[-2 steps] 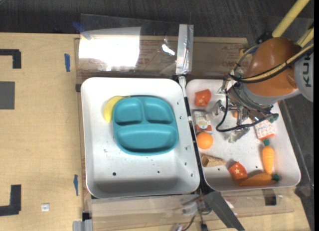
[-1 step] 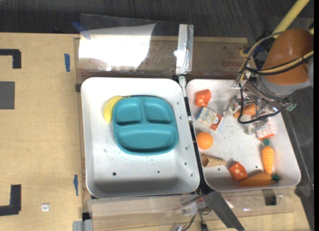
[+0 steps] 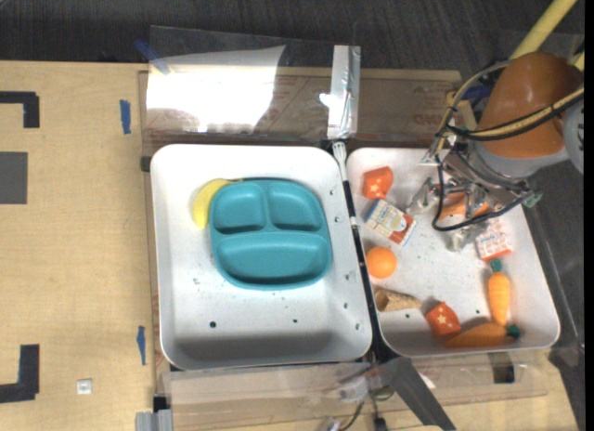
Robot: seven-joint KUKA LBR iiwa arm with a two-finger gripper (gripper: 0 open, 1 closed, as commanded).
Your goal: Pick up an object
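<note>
The arm (image 3: 524, 109) has a rounded orange band above a grey wrist, with black and yellow cables looped beside it and thin metal parts below.

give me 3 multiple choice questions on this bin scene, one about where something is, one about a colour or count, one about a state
1. Where does the teal divided plate lie?
A. in the left bin
B. in the right bin
C. on the bench outside both bins

2. How many compartments does the plate have?
A. two
B. three
C. five

3. How does the carrot in the right bin lie?
A. standing on its tip
B. flat on the bin floor
C. on top of the plate

Answers:
1. A, the plate sits on the floor of the left bin, partly covering a yellow object.
2. B, two small sections above one long one.
3. B, it lies flat near the bin's right wall, below the gripper.
</note>
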